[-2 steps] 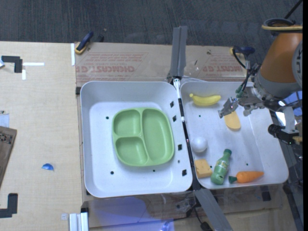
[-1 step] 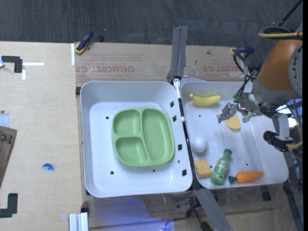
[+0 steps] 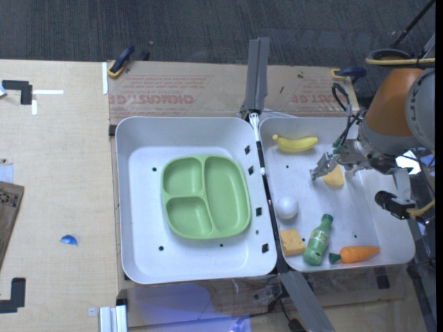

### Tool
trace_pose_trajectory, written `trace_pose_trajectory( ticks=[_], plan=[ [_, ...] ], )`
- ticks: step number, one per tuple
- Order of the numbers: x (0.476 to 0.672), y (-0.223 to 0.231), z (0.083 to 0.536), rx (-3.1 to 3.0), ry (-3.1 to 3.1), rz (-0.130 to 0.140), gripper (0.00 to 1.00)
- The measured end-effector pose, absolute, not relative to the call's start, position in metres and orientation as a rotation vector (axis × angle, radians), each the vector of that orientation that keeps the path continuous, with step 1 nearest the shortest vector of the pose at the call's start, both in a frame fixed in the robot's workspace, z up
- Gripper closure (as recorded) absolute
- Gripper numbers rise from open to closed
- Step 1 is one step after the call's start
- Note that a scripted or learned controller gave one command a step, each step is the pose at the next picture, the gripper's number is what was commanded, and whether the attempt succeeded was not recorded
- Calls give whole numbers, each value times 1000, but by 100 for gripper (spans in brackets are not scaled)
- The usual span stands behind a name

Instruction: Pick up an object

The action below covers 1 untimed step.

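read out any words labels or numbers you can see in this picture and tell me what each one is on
"CHEMCAST GP": red print, seen upside down and mirrored, repeated on the brown cardboard sheet behind the two bins; my best reading, as the letters are faint.

The green bottle in the right bin carries a pale label, too small to read.

I can read nothing on the green divided plate or the other objects.

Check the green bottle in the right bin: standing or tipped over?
Tipped over. The green bottle lies on its side on the right bin floor, cap pointing away from the near wall, beside the carrot.
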State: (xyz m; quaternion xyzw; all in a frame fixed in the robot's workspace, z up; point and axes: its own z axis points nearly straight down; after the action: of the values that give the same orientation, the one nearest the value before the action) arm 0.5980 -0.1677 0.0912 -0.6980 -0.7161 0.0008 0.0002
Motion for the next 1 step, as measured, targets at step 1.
trace_pose_trajectory(
  ticks=[1],
  plan=[
    [598, -169, 101, -2195, -2250, 3, 100]
  ],
)
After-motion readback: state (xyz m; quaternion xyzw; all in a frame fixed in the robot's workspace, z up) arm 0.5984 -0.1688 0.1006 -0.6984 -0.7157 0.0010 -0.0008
